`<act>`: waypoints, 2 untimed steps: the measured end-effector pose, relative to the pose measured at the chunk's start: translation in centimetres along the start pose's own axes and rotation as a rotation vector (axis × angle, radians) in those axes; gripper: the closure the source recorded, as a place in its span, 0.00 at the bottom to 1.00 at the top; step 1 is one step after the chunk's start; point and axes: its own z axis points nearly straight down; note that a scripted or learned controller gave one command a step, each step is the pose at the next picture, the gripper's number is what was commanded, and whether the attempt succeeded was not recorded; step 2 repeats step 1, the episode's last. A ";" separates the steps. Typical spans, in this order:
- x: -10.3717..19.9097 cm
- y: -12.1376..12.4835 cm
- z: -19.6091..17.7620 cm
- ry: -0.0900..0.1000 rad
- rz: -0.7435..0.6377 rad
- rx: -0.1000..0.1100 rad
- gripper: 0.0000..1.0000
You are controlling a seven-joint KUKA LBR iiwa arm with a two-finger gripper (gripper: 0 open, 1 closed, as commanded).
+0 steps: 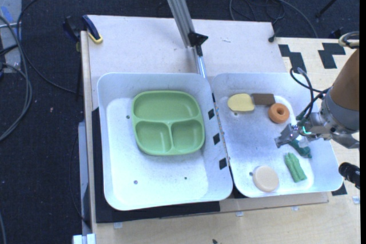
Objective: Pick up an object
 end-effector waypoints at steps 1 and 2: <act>0.0 0.1 -0.1 -0.001 0.000 -0.002 0.00; 0.0 0.1 -0.1 -0.001 0.000 -0.002 0.00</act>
